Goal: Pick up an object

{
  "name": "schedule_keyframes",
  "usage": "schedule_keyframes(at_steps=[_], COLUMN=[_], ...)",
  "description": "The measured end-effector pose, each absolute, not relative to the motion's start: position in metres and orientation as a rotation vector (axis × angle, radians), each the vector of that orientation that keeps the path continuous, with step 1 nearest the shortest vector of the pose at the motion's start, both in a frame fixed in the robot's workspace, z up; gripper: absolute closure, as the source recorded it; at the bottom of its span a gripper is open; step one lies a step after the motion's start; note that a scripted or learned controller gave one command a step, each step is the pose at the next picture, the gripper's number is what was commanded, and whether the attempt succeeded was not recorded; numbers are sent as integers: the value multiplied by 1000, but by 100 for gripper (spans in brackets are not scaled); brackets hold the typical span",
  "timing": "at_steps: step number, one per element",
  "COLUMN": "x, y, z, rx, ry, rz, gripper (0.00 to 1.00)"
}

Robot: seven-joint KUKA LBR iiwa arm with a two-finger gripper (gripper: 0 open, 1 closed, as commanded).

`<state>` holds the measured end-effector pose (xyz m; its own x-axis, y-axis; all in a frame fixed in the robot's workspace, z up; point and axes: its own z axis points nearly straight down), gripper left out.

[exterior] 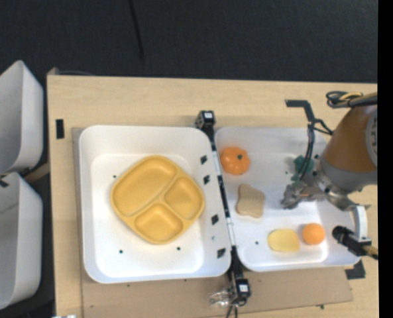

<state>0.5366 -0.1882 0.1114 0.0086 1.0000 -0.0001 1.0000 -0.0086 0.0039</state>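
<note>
Pale wood bench [63, 244] carries two white bins: the left bin [93, 244] holds a yellow divided plate [158, 198], the right bin [262, 141] the pickable things. A tangerine [235, 160] sits by its left wall, a toast slice [250, 201] mid-floor, a yellow lemon-like piece [283, 240] and a small orange ball [313, 233] near the front edge. The gripper [295, 194] hangs low over bare floor right of the toast; its opening I cannot tell. Closing here probably catches nothing, and the round fruit could roll away if nudged.
</note>
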Motion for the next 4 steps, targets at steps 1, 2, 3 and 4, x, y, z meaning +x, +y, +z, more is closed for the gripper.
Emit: schedule_keyframes(at_steps=[1, 2, 3, 4], x=[536, 538, 551, 580], y=[-192, -194, -151, -100], z=[175, 228, 225, 232], rx=[2220, 2214, 2213, 2211], ry=[2215, 2220, 2226, 2229], rz=[4, 5, 4, 5], gripper=[100, 100, 100, 100])
